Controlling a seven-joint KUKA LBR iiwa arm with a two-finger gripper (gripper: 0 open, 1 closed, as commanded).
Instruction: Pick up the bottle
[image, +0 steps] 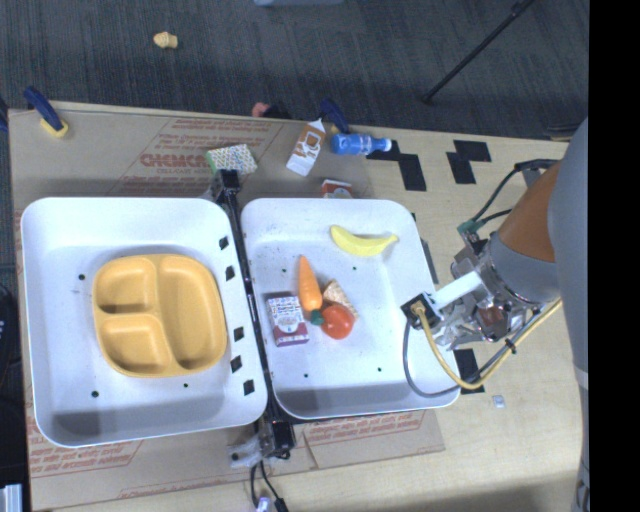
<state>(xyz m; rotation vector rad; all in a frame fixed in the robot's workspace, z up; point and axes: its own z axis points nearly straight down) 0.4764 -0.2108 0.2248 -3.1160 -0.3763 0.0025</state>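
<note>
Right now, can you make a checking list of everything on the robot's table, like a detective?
Surface: tan bench with cardboard under two white bins; left bin, right bin.
Job's things: blue bottle lies on its side on the bench, behind the right bin, outside both bins.
Clutter: yellow divided plate in left bin; banana, carrot, tomato, small red carton in right bin; milk carton and patterned pouch on the bench beside the bottle.
Grippers: gripper at the right bin's right edge, far from the bottle; jaws' state unclear.
Cables: yellow and black loop hanging from the wrist.
Surroundings: dark carpet with a small yellow scrap.
</note>
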